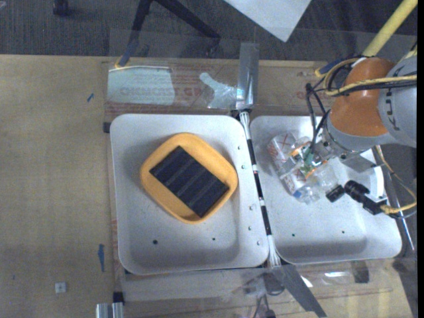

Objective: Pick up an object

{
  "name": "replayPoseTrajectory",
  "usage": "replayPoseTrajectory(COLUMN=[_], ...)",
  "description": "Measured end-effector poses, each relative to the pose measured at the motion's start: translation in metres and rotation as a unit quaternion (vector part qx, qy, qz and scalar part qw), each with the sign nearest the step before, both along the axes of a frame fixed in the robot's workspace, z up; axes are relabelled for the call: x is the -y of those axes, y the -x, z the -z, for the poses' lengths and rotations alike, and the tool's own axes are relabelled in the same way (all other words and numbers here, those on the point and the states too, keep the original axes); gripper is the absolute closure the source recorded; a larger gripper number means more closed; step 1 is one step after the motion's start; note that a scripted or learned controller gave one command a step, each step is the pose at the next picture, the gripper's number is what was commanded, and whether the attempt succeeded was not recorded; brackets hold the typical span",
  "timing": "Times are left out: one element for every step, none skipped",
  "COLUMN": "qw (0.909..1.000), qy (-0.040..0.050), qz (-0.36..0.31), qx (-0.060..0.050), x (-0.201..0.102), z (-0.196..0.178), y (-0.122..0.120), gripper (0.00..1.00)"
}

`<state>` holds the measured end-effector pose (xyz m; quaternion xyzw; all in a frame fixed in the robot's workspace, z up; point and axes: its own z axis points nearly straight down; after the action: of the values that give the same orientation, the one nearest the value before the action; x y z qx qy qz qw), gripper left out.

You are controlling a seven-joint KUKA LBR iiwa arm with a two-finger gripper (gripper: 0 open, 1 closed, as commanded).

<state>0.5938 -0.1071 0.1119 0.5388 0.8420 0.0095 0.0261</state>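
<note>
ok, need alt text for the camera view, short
Seen from above, two white bins sit side by side: the left bin holds an orange tray with a dark ribbed insert, and the arm's gripper is down in the right bin over a clear plastic object.

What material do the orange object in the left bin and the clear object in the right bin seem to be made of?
The orange object looks like matte moulded plastic: smooth rounded rim, even colour, around a dark ribbed panel, perhaps rubber or glass. The clear object seems thin glossy transparent plastic, crinkled with bright glints. Both bins look like matte white plastic.
</note>
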Motion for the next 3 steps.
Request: replayPoseTrajectory(qw=[1.0000, 0.9977, 0.9927], qy=[-0.0005, -0.0046, -0.0028], qz=[-0.008, -0.062, -0.118], qx=[-0.001, -0.028, -0.026], x=[-0.002, 0.019, 0.054], z=[0.000, -0.023, 0.000], y=[-0.014, 0.033, 0.003], gripper=[0.00, 0.00, 0.00])
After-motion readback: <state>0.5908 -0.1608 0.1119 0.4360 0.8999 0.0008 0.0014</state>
